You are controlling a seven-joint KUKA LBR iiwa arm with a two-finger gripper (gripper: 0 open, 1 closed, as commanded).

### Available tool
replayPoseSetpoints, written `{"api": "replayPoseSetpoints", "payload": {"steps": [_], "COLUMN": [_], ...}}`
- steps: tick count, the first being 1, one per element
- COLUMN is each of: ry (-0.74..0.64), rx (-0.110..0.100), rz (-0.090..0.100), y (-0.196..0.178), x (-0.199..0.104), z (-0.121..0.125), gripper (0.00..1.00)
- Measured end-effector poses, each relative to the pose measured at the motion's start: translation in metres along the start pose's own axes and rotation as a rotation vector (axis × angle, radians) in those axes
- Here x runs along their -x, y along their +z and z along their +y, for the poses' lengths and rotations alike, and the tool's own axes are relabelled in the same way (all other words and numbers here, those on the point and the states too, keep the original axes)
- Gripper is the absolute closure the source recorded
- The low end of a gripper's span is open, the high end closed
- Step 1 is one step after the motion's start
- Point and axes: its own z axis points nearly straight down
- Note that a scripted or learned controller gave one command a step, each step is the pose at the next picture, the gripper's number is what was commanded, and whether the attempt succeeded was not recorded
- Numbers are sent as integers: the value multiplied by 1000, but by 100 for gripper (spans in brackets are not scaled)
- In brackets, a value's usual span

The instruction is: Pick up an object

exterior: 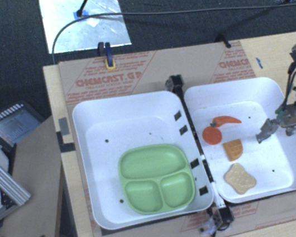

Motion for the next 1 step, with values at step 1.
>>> {"api": "replayPoseSetpoints", "payload": {"steps": [1], "ry": [-4], "rx": [13], "rz": [-3], "y": [-7], "x": [-1], "z": [3], "gripper": [0]}}
